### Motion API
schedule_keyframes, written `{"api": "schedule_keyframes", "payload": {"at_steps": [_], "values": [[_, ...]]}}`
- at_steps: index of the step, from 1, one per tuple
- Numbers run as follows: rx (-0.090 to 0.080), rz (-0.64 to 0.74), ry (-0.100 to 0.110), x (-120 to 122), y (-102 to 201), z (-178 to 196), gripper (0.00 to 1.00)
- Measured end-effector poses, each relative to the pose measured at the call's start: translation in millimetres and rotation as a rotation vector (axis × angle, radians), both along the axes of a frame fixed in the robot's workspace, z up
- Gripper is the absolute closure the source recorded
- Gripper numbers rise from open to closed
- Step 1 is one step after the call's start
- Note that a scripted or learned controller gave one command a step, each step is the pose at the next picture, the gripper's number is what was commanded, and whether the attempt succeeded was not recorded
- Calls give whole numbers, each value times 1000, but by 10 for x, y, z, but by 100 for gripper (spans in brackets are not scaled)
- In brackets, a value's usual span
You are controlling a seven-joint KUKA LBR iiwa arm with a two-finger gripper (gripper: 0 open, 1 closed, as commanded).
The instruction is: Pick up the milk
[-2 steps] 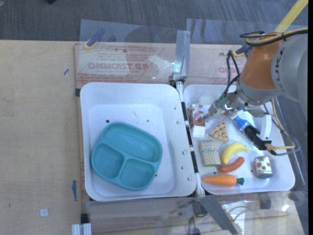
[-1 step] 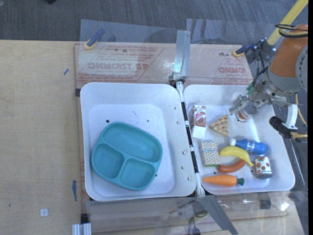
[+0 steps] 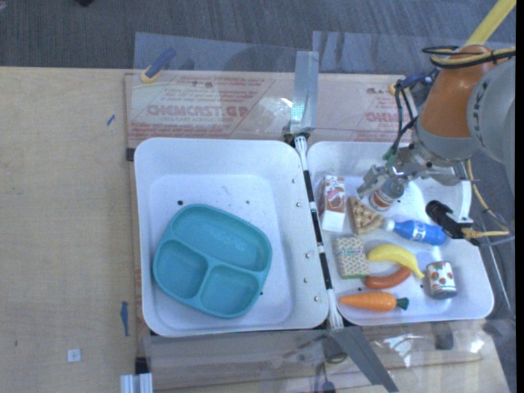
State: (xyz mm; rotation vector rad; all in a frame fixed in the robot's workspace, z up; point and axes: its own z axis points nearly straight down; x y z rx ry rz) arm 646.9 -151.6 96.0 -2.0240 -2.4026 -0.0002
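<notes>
Camera view: the arm (image 3: 458,97) comes in from the right, orange band up top, grey wrist angled down-left into the right bin (image 3: 348,158). The gripper (image 3: 385,188) sits low over the upper-middle of that bin, whether spread or pressed together can't tell, and nothing is visibly pinched. The milk (image 3: 332,195), a small red & white carton, lies near the bin's left wall, left of the gripper and apart from it. A pizza slice (image 3: 363,217) lies just below-left of the gripper, a blue bottle (image 3: 417,232) to its lower right. Further down are a banana (image 3: 395,256), a carrot (image 3: 372,302) & a small can (image 3: 440,278). The left bin (image 3: 155,187) holds a teal divided plate (image 3: 213,260), set at a tilt. Both bins rest side by side on a tan bench (image 3: 57,219) w/ a few blue marks, and grey floor (image 3: 246,6) shows beyond the far edge. Behind the bins lies a paper-faced sheet (image 3: 205,105) printed in red — "CHEMCAST GP" reads on the left half, the right-hand print partly hidden by the arm. The milk's label is too small to read.
</notes>
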Motion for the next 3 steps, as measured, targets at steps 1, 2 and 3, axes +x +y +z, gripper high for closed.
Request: {"api": "schedule_keyframes", "payload": {"at_steps": [1,2,3], "values": [[-2,2,-4,15,6,115,100],[-1,-341,-1,201,1098,889,100],[-1,-341,-1,201,1098,891,0]]}}
